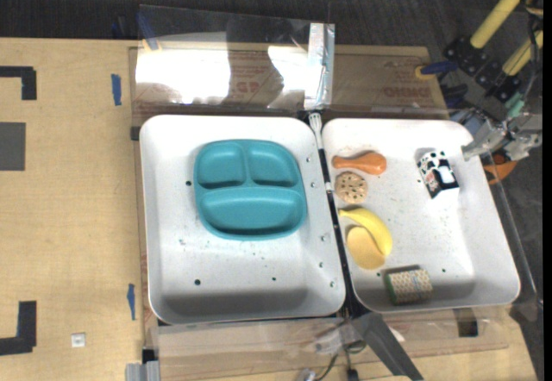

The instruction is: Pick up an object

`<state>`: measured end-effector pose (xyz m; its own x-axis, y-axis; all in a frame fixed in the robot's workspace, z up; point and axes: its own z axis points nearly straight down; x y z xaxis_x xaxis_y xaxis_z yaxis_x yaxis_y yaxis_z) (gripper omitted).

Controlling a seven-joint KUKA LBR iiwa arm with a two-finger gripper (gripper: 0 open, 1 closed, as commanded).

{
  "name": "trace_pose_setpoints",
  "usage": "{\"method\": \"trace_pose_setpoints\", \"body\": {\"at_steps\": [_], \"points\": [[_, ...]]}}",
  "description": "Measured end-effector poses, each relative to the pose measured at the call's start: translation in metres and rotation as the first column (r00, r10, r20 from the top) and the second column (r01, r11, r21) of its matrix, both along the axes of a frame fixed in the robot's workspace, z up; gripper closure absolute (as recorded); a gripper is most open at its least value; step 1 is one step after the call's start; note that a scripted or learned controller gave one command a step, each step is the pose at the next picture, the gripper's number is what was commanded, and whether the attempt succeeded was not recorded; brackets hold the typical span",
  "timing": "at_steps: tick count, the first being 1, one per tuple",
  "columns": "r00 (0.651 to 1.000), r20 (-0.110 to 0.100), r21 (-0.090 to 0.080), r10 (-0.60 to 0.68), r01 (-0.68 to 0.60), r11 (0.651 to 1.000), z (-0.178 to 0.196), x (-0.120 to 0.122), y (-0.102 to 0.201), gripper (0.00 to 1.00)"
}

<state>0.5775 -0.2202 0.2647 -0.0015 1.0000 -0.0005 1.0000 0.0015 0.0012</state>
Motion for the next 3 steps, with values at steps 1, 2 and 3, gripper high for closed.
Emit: {"method": "trace_pose_setpoints", "body": {"at_steps": [1, 2, 3], "points": [[0.996, -0.009, 0.004, 0.091, -0.091, 0.996, -0.122, 0.013, 0.049, 0.00], [0.994, 0.030, -0.014, 0.104, -0.104, 0.994, -0.150, 0.033, 0.025, 0.00], [0.991, 0.042, -0.016, 0.129, -0.128, 0.992, -0.157, 0.030, 0.016, 0.00]]}}
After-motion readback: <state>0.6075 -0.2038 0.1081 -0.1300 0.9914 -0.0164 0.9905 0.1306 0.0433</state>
